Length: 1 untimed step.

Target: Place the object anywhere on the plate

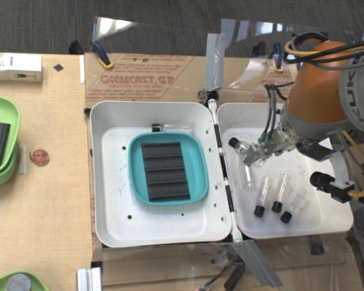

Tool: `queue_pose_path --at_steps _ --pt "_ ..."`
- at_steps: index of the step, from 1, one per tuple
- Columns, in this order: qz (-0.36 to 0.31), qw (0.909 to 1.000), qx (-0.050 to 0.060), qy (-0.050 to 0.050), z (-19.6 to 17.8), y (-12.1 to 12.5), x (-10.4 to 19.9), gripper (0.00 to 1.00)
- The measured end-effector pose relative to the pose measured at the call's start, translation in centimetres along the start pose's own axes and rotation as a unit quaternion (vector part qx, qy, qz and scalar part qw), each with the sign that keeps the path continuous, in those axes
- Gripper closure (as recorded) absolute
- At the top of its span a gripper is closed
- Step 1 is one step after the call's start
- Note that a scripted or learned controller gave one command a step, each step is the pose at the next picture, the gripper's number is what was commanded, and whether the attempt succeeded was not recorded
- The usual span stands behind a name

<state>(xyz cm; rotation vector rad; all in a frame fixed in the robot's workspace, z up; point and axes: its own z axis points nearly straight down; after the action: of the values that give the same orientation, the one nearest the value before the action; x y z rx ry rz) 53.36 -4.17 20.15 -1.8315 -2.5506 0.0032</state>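
the arm [318, 96] is reaching in from 3 o'clock and hanging over the right bin [327, 226], with the gripper [250, 154] sitting near that bin's 10 o'clock corner. whether the gripper is clenched or released cannot be told from this slant. a clear tube [241, 146] with a black cap is lying at the tip, touching or just under it; it cannot be told whether it is being grasped.

three more tubes [274, 196] are lying side by side toward 6 o'clock of the gripper, caps pointing to the near wall, well apart from the tip. open white floor is showing between them and the bin's 6 o'clock rim.

the left bin [106, 180] is holding the teal plate [198, 168] near its middle, with a dark ribbed block [164, 170] covering most of the plate's flat. only a narrow teal margin is showing around the block. another tube [170, 128] is lying at the plate's 12 o'clock, just beside its rim. the two bins are touching along a shared wall, between gripper and plate.

a green tray [6, 117] is sitting at the bench's 9 o'clock edge.
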Motion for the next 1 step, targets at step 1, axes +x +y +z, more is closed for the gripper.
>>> queue_pose_path --at_steps 1 --pt "-0.082 0.9966 0.0 0.0 1.06 1.43 5.03 1.0"
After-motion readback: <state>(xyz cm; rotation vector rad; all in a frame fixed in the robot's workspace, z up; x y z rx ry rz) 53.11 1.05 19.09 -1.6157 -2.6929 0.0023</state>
